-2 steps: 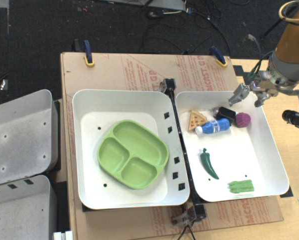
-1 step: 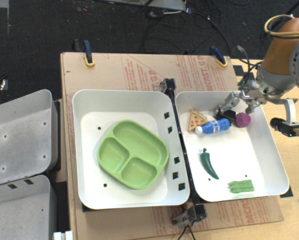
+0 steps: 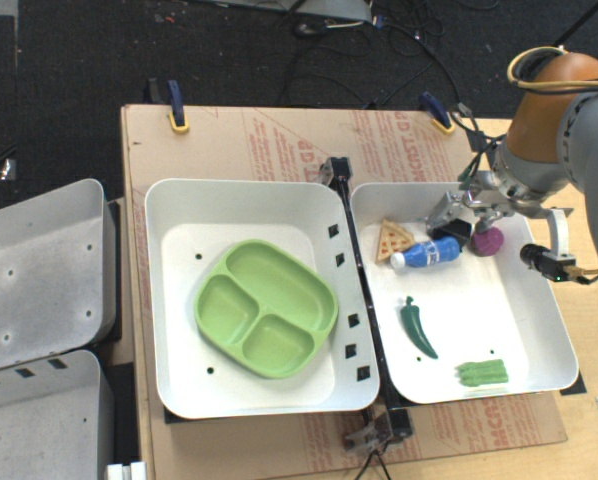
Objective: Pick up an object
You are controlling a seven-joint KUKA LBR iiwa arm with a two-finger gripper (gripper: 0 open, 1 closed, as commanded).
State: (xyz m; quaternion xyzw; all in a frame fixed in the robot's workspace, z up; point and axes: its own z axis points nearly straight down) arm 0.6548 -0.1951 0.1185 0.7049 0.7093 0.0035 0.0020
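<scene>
The right bin (image 3: 539,318) holds a blue and white bottle (image 3: 428,254) lying on its side, a pizza slice toy (image 3: 392,238), a purple ball-like object (image 3: 488,240), a dark green pepper (image 3: 417,328) and a light green flat piece (image 3: 481,372). My gripper (image 3: 457,220) hangs low over the bin's far part, just above the bottle's right end and left of the purple object. Its dark fingers sit close to the bottle, and I cannot make out any object between them.
The left bin (image 3: 169,218) holds a green divided plate (image 3: 266,308). A black divider with clips (image 3: 351,278) runs between the bins. Grey metal trays (image 3: 39,268) lie off the bench at left. Cables lie on the dark floor behind.
</scene>
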